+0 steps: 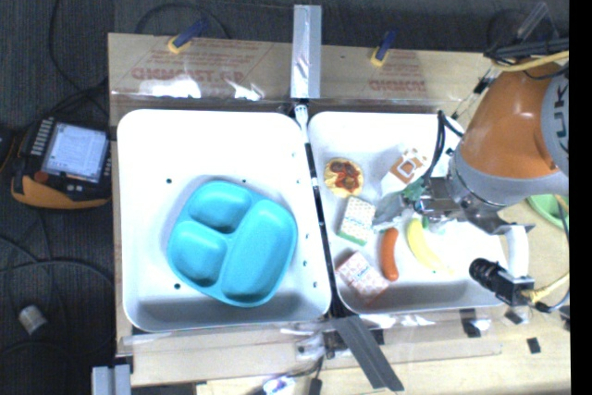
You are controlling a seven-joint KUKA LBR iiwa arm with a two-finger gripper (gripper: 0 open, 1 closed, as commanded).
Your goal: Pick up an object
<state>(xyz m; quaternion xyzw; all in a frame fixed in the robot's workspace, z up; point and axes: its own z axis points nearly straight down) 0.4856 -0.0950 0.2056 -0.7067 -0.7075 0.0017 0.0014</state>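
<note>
The right bin [370, 136] holds several toy foods: a round pizza slice piece [344, 175], an orange-and-white packet [407, 166], a pale green box [357, 219], a red sausage [389, 253], a yellow banana [422, 245] and a pink-red packet [360, 274]. My gripper [413, 200] hangs low over the middle of this bin. It sits just above the banana's top end and right of the green box. The arm's orange band and grey wrist cover the bin's right part.
In the left bin [148, 143] lies a blue divided plate [231, 240]. A raised wall [316, 199] separates the two bins. A handheld device [69, 157] lies on the floor at the left, off the bench.
</note>
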